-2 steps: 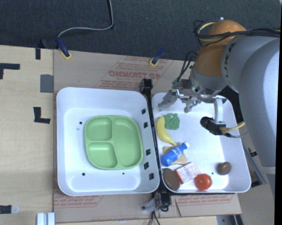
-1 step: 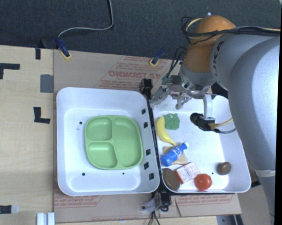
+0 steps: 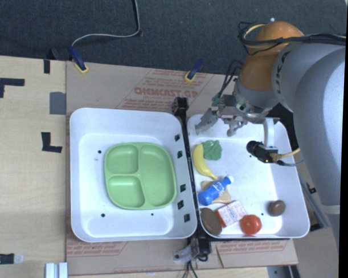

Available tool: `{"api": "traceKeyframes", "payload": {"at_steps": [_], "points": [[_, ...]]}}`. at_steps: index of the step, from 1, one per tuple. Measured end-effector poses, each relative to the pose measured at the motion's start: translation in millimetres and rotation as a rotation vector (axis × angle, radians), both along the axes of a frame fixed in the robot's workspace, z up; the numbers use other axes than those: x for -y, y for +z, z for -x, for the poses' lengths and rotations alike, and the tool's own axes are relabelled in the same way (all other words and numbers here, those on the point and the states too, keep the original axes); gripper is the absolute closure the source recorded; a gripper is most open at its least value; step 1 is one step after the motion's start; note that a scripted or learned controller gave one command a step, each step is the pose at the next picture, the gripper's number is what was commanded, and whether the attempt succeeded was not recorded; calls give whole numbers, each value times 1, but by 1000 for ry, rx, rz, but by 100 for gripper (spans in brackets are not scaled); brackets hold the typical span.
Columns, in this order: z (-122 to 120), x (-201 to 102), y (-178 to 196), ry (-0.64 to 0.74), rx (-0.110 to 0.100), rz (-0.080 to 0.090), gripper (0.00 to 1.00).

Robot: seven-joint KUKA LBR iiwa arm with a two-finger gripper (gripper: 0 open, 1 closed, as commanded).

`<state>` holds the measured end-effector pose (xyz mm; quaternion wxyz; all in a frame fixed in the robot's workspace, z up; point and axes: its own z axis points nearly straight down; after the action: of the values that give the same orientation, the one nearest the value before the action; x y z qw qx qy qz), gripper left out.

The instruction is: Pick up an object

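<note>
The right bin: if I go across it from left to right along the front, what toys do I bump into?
Brown round piece → red-and-white packet → red tomato → small brown ball.

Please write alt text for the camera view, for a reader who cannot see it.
The end effector hovers open over the far end of the right bin, which holds a banana, blue bottle, tomato and other small items. The left bin holds a green divided plate.

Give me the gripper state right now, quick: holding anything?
Gripper: jaws open, holding nothing. It hangs over the far edge of the right bin, just beyond the yellow banana.
</note>
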<state>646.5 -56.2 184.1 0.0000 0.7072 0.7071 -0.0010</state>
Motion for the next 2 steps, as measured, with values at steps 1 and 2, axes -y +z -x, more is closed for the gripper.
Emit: {"api": "traceKeyframes", "payload": {"at_steps": [1, 2], "points": [[0, -27, 0, 1, 0, -1, 0], [16, -23, 0, 1, 0, 0, 0]]}}
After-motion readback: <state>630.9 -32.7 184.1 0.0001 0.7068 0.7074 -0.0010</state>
